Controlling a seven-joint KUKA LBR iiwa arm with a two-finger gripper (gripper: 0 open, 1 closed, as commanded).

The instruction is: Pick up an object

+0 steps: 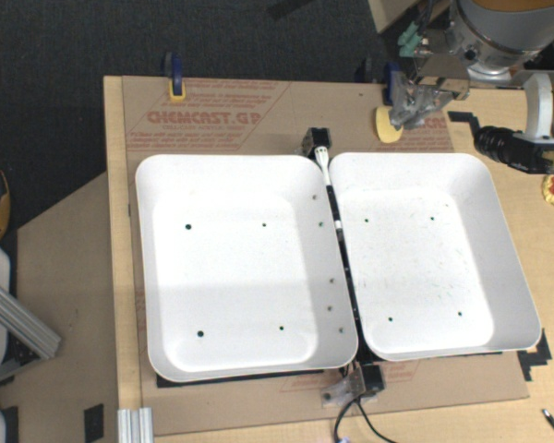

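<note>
- The gripper (414, 111) hangs beyond the right bin (499, 247)'s far rim; whether it grips the yellow object (387, 125) beside it is unclear.
- Risk: that object slipping onto the worktop (231, 109).

Red print on the brown board (222, 109) behind the left bin (240, 257) reads "CHEMCAST G.P." in large capitals, running along the board's far strip. Thin lines of smaller red print sit above and below that word, too small to read. More red print shows on the same board near the right bin (429, 247), by its far edge, partly covered and not legible. The bins bear no text.
</note>
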